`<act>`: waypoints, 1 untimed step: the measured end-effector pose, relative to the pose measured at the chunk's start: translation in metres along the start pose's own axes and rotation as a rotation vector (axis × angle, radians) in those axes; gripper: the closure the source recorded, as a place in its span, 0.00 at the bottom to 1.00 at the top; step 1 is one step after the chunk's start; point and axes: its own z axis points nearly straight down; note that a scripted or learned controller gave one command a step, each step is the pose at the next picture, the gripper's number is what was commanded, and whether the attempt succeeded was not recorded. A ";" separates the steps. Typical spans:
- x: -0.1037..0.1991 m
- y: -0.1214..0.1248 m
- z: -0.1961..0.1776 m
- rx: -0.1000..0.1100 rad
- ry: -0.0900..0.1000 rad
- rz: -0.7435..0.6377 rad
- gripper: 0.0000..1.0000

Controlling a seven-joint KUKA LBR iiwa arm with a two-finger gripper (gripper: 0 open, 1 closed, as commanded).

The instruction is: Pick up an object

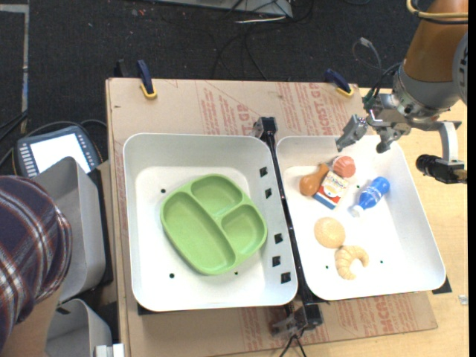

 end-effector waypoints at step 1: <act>0.000 0.002 -0.008 -0.013 -0.002 -0.002 0.00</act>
